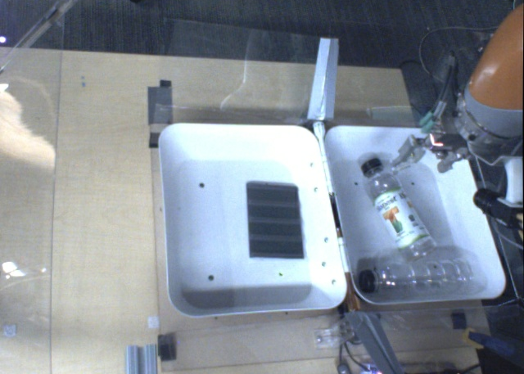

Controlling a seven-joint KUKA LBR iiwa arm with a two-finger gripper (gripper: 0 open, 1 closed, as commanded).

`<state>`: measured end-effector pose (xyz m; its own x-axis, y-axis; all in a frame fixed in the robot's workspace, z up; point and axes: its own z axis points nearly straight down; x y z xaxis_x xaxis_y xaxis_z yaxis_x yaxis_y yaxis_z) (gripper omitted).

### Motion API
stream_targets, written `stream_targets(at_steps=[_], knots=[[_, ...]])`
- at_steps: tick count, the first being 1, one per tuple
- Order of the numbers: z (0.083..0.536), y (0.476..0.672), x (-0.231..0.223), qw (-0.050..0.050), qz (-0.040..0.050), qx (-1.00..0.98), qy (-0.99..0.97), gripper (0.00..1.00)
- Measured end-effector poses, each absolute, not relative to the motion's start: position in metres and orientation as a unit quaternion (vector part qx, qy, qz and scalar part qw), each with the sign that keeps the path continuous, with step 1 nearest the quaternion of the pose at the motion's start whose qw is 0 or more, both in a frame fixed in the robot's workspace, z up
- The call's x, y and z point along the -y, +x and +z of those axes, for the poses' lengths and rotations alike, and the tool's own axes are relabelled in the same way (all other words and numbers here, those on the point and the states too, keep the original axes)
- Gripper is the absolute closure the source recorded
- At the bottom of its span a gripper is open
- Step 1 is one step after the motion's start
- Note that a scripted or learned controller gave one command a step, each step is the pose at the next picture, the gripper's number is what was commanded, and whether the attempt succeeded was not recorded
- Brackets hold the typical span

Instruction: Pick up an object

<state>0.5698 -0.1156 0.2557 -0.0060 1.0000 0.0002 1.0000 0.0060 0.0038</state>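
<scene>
Gripper (426, 145) over right bin (483, 225), near bottle (395, 210); finger spread unclear, nothing visibly held.

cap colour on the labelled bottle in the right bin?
Black cap on the labelled bottle, clear body with a white label; seen in the camera view.

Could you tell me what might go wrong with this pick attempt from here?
1. Both bottles are clear, round plastic: the labelled bottle could roll or slip from a grasp.
2. The second bottle lies against the right bin's front wall, leaving little room to reach around it.
3. The gripper hangs near the bin's back rim, so a descent there may strike the wall.
</scene>
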Motion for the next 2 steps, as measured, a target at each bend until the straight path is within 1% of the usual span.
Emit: stream_targets(at_steps=[1, 2], knots=[[0.135, 0.588, 0.161, 0.001, 0.0012, -0.768, 0.640, 0.00], [0.089, 0.594, 0.129, 0.005, 0.0035, -0.787, 0.617, 0.00]])
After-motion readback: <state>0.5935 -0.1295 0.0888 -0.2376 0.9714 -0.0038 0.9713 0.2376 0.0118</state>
